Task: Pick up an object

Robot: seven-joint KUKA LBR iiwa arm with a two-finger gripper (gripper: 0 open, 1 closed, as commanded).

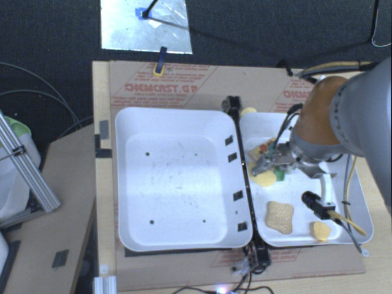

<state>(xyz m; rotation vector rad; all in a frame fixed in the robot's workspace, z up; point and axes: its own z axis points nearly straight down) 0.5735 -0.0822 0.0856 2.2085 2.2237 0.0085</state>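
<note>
Tan, rough-surfaced biscuit-shaped piece (280, 217) and small yellow lump (320, 229) lie near the front wall of the right shallow white bin (260, 127). Farther back in this bin, the grey arm's gripper (264, 161) hangs low over a flat pale-yellow disc (264, 180), with a small green block (280, 176) just beside the disc. Whether the gripper is open or closed cannot be told. A small red-orange item (267, 146), possibly a toy, sits behind. The left white bin (177, 182) adjoins on the worktop (184, 84).

A rough tan slab (279, 217) lies flat near the right bin's (263, 129) front edge, a yellow lump (320, 230) just beside it
</note>
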